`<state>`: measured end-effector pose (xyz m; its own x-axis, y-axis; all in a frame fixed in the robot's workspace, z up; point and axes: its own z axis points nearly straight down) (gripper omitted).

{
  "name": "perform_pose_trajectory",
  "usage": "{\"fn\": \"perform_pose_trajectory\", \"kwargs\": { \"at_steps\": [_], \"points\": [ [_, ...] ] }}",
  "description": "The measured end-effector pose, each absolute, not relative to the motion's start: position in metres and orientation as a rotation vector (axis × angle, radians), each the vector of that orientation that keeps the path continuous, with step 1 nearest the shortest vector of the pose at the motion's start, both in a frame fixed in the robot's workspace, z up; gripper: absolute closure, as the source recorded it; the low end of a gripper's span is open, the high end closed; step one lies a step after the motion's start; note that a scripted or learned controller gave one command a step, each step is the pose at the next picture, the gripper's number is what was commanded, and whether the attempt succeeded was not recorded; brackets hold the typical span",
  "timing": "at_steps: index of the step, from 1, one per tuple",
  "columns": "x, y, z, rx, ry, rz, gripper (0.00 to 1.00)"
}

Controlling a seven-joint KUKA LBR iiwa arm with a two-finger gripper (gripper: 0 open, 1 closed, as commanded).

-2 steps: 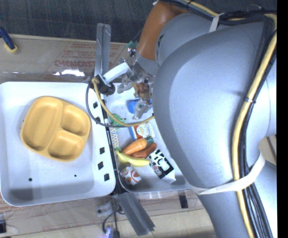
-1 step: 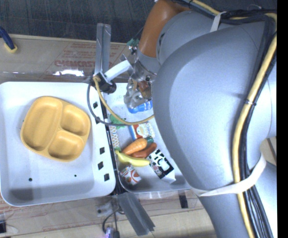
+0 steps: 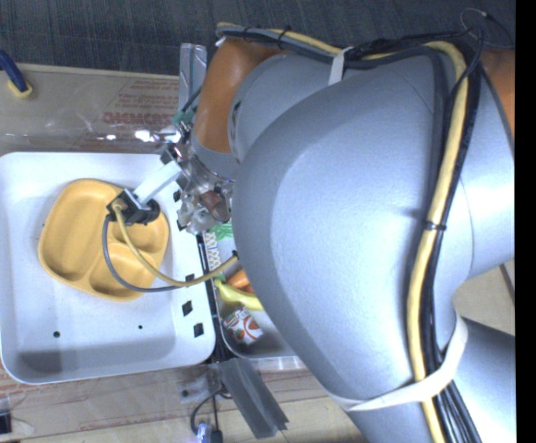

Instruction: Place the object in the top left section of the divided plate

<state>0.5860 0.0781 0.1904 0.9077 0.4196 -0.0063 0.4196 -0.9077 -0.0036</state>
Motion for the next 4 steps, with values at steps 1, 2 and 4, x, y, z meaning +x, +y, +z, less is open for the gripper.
{"fn": "perform_pose_trajectory", "kwargs": {
  "at_steps": [1,2,4],
  "points": [
    [0.586,0.078,0.19,-3.066,-0.674,0.01,0.0],
    [0.619,0.145,0.279,-3.075,-0.635,0.001,0.0],
    [0.638,0.166,0.364,-3.115,-0.415,0.0,1.0]
  ]
}}
